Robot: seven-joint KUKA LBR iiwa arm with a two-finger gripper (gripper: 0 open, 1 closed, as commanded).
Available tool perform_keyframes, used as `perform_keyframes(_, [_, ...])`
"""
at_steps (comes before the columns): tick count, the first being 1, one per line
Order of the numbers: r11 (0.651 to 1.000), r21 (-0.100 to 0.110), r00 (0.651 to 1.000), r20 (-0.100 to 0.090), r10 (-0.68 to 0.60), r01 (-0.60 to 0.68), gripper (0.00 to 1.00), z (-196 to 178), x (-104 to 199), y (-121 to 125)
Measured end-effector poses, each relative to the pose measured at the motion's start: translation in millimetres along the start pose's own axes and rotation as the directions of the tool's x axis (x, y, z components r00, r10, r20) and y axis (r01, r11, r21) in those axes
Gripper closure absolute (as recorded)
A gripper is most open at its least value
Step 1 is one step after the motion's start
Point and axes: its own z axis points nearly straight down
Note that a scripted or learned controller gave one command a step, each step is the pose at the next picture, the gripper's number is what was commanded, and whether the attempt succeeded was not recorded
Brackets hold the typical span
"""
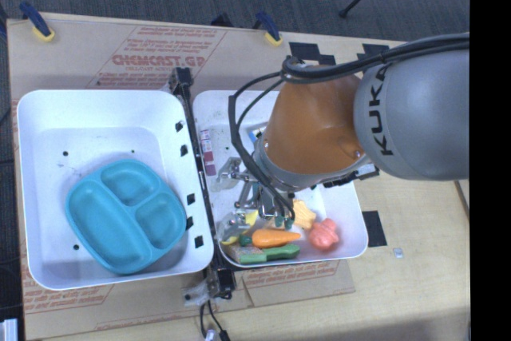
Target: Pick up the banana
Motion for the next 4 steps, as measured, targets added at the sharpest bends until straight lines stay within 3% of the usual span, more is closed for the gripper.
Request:
perform_keyframes(1, [0.903,0.002,0.903,0.005,-0.430,0.430,0.00,0,-2,-14])
perform_keyframes(2, [0.840,0.002,0.840,0.006,-0.542,0.542,0.00,0,-7,14])
perform_keyframes(3, [0.668,0.004,0.668,0.004,-0.744,0.744,0.00,0,-19,-49])
perform_keyframes(4, [0.585,0.007,0.585,0.008,-0.811,0.811,0.00,85,-18,-78])
